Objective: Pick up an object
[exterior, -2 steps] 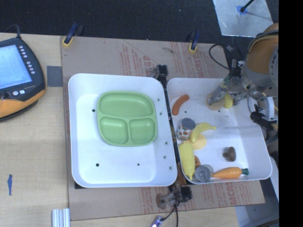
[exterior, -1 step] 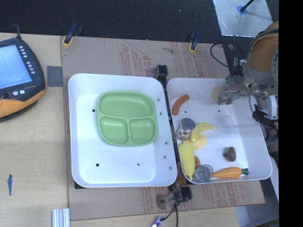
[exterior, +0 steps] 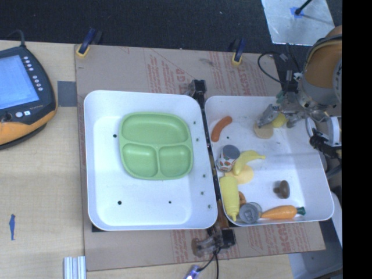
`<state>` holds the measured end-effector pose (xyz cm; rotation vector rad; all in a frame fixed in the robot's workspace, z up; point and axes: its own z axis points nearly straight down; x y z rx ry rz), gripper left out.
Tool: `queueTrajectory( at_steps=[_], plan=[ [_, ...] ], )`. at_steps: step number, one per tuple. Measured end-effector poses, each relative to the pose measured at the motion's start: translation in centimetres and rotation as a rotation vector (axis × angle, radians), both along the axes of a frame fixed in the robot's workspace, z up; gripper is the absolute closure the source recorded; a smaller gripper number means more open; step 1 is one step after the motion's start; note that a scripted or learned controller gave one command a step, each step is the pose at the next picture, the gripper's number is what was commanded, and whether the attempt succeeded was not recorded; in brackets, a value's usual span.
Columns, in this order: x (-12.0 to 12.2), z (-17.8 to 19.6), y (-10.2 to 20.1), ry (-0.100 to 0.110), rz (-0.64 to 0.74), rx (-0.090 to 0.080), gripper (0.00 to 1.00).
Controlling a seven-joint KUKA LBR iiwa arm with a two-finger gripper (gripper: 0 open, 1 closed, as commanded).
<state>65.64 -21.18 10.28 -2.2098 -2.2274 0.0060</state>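
Camera view: the hand (exterior: 281, 116) is down in the upper right of the frame, inside the right bin (exterior: 311, 156), right over a small yellow piece (exterior: 279, 121) and a tan round piece (exterior: 263, 131). Can't tell whether it's open or closed. Carrot (exterior: 280, 213), banana (exterior: 247, 159) and sausage (exterior: 220, 128) sit lower in that bin. Left bin (exterior: 99, 202) has a green divided plate (exterior: 156, 145).
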Motion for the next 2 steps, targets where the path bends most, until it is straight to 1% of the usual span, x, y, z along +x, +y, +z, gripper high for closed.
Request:
queueTrajectory(
  at_steps=[1,2],
  plan=[
    [0.07,-0.92,0.09,-0.003,-0.002,0.001,0.00],
    [0.07,-0.93,0.12,-0.002,-0.002,0.002,0.00]
  ],
)
